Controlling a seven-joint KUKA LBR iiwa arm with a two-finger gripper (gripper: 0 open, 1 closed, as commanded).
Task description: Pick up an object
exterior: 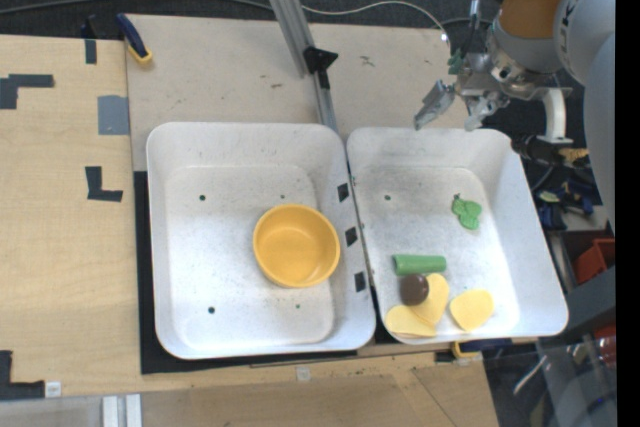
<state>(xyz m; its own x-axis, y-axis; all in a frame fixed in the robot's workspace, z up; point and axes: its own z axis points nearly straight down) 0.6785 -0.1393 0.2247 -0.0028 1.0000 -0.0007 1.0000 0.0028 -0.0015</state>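
Observation:
My gripper (pixel 452 109) hangs above the far rim of the right bin (pixel 520 177), open, with nothing between its fingers. Inside that bin a small green leafy piece (pixel 466 211) lies near the right wall. Toward the front lie a green cylinder (pixel 419 264), a brown round piece (pixel 414 290) and two flat yellow pieces (pixel 471 309), one of which (pixel 424 313) sits partly under the brown piece. A yellow bowl (pixel 295 245) stands upright in the left bin (pixel 180 155).
A grey metal pole (pixel 290 10) slants from the top of the view down to the gap between the bins. A yellow-and-blue clamp (pixel 133 38) sits at the bench's back left. Cables and hardware crowd the right side beyond the right bin.

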